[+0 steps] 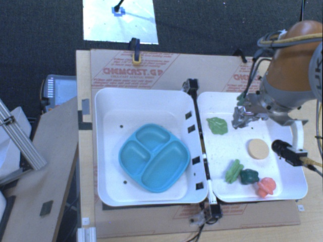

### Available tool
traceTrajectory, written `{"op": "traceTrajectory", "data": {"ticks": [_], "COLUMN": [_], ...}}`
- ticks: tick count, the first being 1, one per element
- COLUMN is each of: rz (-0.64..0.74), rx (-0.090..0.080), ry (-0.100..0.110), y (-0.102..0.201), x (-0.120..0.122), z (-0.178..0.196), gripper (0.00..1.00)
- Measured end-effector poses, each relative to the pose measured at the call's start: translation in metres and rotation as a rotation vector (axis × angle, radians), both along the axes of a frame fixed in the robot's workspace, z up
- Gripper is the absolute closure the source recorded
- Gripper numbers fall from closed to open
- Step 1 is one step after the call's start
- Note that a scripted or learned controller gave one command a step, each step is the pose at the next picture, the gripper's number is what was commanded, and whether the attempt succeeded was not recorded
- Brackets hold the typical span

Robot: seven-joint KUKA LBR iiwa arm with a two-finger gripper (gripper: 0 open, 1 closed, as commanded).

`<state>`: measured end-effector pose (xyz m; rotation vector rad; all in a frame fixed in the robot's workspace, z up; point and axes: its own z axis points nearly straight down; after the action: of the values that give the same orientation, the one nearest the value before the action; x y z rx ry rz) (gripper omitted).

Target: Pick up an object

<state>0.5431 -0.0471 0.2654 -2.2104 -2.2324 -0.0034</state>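
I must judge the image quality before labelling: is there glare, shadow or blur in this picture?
In the camera view, light is soft and even; the right bin looks bright but not burnt out. The blue plate casts a faint shadow in the left bin. The gripper looks slightly blurred, the small toys stay fairly sharp.

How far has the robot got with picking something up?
Nothing looks picked up yet. The gripper hovers in the right bin, close to the light green leafy piece, with nothing visible between its fingers. The tan disc, two green toys and pink toy lie there untouched. Grasping and lifting remain.
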Motion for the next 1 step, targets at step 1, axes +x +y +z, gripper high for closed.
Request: {"op": "traceTrajectory", "data": {"ticks": [1], "rz": [-0.001], "rx": [0.000], "ry": [0.000], "y": [0.0513], "x": [0.0105], "z": [-0.0108], "gripper": [1.00]}}
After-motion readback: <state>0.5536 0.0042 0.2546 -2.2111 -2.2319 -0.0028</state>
